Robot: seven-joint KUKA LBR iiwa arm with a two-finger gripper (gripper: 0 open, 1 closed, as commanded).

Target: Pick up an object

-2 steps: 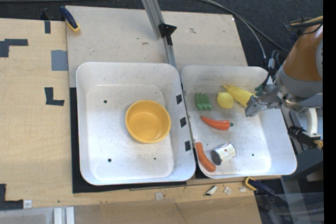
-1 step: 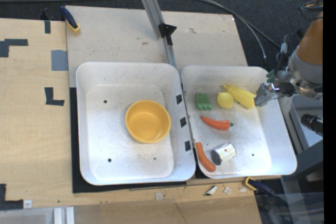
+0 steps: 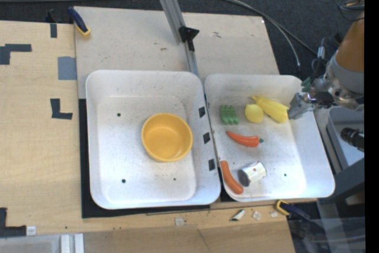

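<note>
Camera view shows the gripper (image 3: 298,107) over the right rim of the right bin (image 3: 308,154), just beside a yellow corn cob (image 3: 271,108); how its jaws stand I cannot tell. In this bin are also a yellow lemon (image 3: 254,114), a green piece (image 3: 228,114), a red chili (image 3: 243,138), an orange sausage (image 3: 230,178) and a small can (image 3: 253,173). The left bin (image 3: 106,127) holds a yellow bowl (image 3: 167,137)

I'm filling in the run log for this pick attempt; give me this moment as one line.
claw at right bin far-right edge | beside yellow corn | nothing seen held | yellow bowl in left bin
</note>
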